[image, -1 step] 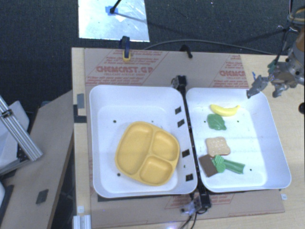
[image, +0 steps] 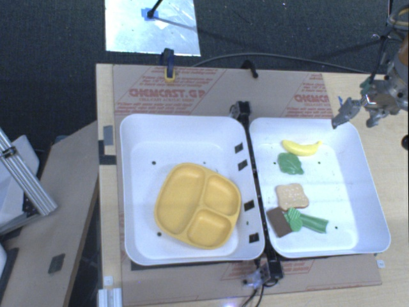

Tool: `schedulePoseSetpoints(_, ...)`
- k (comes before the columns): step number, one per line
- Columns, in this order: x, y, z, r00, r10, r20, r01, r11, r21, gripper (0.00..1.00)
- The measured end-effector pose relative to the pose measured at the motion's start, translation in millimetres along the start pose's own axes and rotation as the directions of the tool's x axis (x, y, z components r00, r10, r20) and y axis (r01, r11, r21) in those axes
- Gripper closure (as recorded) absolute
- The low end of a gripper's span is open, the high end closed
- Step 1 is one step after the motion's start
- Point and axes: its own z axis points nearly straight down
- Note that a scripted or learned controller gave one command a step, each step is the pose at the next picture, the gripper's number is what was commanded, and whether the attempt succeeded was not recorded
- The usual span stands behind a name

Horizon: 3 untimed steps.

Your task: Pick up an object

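The right bin [image: 367,190] holds a yellow banana [image: 300,147], a green leafy piece [image: 290,164], a tan cracker [image: 292,196], a brown slab [image: 278,221] and a green stalk-shaped toy [image: 308,222] lying partly over the slab. My gripper [image: 358,114] hangs over the bin's far right corner, up and to the right of the banana. Its two fingers stand apart, open, with nothing between them.
In the left bin [image: 140,139] lies a yellow three-compartment plate [image: 198,204]. A black divider with clips [image: 248,171] runs between the bins. A clamp [image: 169,64] and cables sit at the bench's far edge.
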Motion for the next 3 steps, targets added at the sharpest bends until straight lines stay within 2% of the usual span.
schedulePoseSetpoints(1, 5, -1, 62, 1.0, 0.002, -0.001, -0.002, 1.0, 0.004, 0.0)
schedulePoseSetpoints(2, -3, 2, 118, 1.0, 0.002, 0.0, -0.002, 1.0, 0.003, 0.0)
schedulePoseSetpoints(3, 5, 0, 164, 1.0, 0.0, -0.001, 0.0, 1.0, 0.003, 0.0)
